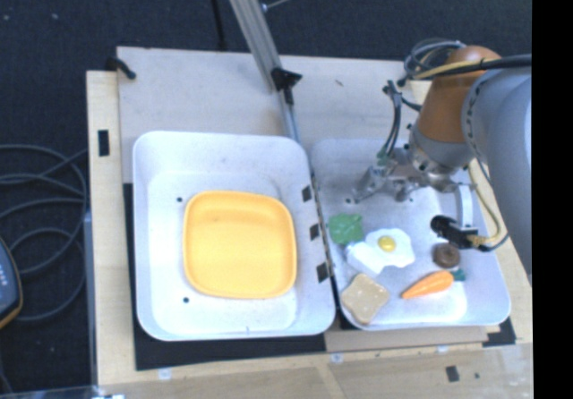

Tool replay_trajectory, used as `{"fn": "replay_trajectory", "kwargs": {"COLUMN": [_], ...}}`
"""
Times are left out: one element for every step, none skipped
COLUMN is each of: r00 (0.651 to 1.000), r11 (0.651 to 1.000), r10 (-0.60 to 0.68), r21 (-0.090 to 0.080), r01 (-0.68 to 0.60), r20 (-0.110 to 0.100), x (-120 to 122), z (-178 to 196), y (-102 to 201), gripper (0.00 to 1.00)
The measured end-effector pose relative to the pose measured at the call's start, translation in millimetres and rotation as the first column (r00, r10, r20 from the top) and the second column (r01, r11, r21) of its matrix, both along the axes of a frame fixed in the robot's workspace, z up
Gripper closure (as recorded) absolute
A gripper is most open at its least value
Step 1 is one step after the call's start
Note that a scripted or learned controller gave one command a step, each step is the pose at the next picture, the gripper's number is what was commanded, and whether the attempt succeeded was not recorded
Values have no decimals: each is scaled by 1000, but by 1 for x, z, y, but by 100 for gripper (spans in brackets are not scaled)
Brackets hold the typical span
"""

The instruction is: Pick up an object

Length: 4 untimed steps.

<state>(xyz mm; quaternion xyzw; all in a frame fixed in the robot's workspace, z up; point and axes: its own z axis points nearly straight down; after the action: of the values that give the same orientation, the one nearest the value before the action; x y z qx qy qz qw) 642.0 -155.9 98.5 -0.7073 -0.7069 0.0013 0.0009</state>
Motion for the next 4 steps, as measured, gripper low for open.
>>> {"fn": "replay_trajectory", "kwargs": {"r00": [1000, 1000, 1000, 1000], "r11": [1000, 1000, 1000, 1000], "r10": [0, 0, 0, 1], "r21": [0, 0, 0, 0], "r01": [0, 0, 0, -1], "r20": [5, 8, 8, 9], "x": [1, -4, 2, 7], "z": [13, 61, 105, 166], "y": [0, -6, -7, -1], "gripper": [100, 100, 100, 100]}}
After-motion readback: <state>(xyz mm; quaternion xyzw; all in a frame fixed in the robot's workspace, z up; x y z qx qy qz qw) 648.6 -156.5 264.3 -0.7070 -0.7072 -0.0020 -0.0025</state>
